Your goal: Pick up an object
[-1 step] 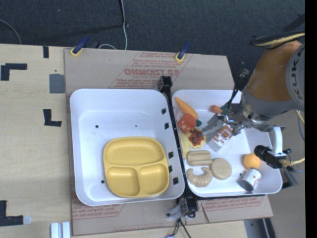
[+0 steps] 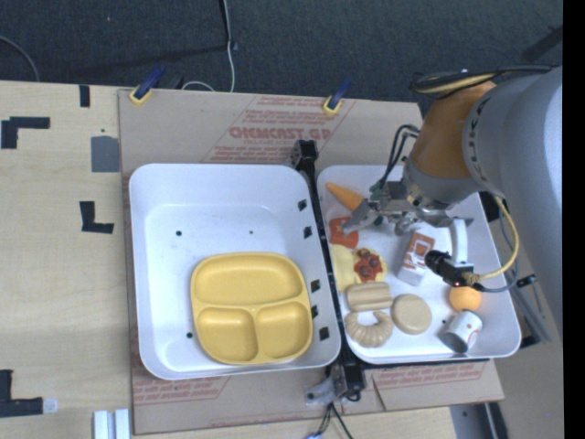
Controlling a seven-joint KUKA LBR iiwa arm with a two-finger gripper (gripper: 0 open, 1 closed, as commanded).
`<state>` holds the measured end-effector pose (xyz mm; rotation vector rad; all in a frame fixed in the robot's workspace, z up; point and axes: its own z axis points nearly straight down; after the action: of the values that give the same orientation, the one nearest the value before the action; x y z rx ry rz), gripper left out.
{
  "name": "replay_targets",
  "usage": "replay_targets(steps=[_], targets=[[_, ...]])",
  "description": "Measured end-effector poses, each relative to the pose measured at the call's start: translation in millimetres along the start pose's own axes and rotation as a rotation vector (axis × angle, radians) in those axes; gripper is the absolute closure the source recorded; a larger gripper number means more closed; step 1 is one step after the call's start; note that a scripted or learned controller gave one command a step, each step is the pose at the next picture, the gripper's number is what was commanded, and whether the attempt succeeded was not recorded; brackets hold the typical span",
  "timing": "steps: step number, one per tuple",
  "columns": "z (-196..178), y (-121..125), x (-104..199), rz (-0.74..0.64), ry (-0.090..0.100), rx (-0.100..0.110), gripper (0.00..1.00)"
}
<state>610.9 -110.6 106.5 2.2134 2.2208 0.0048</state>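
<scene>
Toy food (image 2: 370, 265) crowds your right bin (image 2: 498, 337); gripper (image 2: 366, 216) sits low at centre-right of frame, fingers spread, holding nothing.

The wooden bench (image 2: 55, 273) bears a cardboard sheet (image 2: 238, 126); two white bins (image 2: 151, 208) sit on it.
</scene>
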Motion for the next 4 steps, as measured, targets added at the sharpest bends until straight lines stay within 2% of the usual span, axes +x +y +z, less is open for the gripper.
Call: replay_targets(steps=[1,2,3,4], targets=[[16,49,15,0.001,0.003,0.003,0.00],[15,58,7,0.001,0.017,0.024,0.00],[6,58,8,0.000,0.016,0.024,1.00],[-83,-24,29,0.003,0.004,0.007,1.00]])
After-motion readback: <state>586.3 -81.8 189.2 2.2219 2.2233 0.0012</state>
